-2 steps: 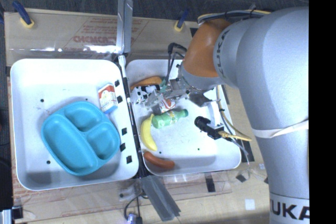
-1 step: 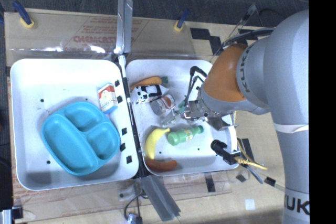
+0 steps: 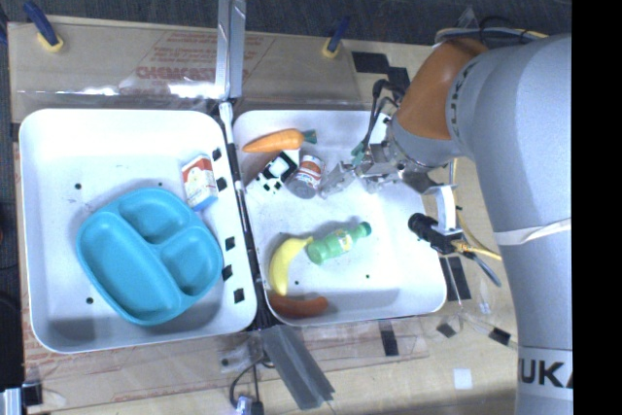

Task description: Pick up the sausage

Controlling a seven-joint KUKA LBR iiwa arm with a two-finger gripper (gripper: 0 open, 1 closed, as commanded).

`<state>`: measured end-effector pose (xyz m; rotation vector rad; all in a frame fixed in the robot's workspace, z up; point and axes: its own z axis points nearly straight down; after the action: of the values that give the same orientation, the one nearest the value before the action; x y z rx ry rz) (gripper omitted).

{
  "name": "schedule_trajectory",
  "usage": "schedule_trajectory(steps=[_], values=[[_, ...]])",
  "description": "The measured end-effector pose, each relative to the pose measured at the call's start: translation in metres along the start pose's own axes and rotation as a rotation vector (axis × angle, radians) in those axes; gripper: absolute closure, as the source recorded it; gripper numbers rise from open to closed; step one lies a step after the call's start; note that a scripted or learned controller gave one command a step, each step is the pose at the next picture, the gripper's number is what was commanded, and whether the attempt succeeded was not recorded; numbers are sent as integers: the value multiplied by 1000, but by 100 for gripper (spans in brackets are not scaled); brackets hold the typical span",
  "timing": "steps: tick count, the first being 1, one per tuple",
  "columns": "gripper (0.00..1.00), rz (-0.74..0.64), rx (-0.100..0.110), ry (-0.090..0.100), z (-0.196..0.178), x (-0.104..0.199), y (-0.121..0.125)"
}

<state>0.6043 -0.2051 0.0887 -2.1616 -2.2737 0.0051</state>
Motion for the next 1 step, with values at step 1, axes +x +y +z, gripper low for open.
schedule_trajectory(steps=[1], values=[[0, 0, 0, 0, 0, 0, 0]])
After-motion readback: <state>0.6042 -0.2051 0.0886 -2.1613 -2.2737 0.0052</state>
